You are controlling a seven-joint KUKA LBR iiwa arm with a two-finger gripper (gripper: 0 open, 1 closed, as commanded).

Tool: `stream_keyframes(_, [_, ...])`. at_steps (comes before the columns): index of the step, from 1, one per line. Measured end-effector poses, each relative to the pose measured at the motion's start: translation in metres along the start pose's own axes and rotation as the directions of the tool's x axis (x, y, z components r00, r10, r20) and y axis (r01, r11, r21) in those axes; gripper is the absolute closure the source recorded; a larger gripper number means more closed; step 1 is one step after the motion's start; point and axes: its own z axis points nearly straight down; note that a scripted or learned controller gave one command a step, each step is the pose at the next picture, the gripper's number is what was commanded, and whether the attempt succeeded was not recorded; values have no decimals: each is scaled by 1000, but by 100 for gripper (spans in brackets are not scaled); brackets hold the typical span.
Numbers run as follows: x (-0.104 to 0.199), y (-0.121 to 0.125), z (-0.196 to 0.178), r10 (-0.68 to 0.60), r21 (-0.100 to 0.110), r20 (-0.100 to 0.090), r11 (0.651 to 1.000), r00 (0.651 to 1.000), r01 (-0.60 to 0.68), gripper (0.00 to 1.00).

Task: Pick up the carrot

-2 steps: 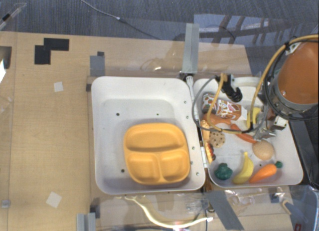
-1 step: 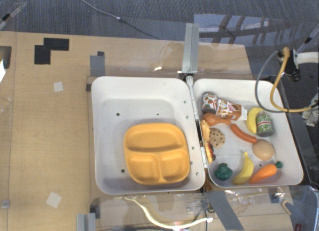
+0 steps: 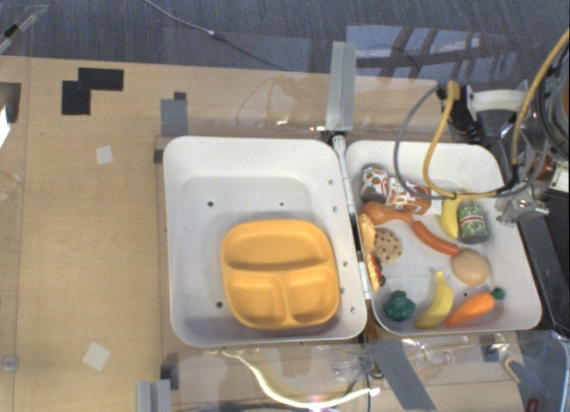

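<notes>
The carrot (image 3: 470, 307) is orange with a small green top and lies in the front right corner of the right bin (image 3: 463, 163), next to a banana (image 3: 436, 300). My gripper (image 3: 526, 200) hangs at the bin's right rim, well behind the carrot and apart from it, with cables looping over the bin's back part. Nothing shows between the gripper and the carrot.
The right bin also holds a green broccoli (image 3: 398, 305), a beige round item (image 3: 470, 268), a sausage (image 3: 434, 238), a cookie (image 3: 386, 243), a green can (image 3: 472, 222) and a printed can (image 3: 383, 184). A yellow divided plate (image 3: 280, 273) lies in the left bin (image 3: 191, 223).
</notes>
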Motion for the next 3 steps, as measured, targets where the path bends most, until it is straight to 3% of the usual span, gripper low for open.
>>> stream_keyframes(1, [-14, 15, 152, -16, -3, 15, 1000, 1000, 16, 100])
stream_keyframes(2, [14, 90, -14, -9, -7, -8, 1000, 1000, 9, 100])
stream_keyframes(3, [40, 65, 33, -3, 1, 6, 1000, 1000, 3, 100])
